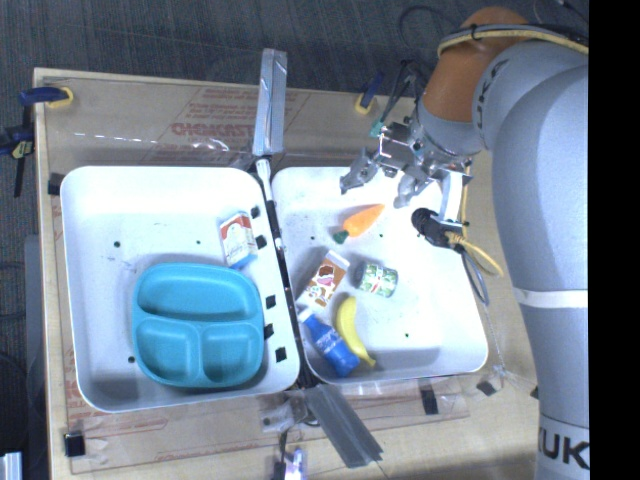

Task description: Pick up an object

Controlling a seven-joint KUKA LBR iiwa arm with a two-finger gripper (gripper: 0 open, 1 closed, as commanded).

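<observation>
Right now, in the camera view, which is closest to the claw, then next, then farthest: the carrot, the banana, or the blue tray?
From the claw:
1. Carrot, just below the claw, at the top of the right bin.
2. Banana, lower in the right bin, near its bottom edge.
3. Blue tray, over in the left bin.

fixed overhead camera, slanted down (moderately close), both bins (70, 268)
</observation>
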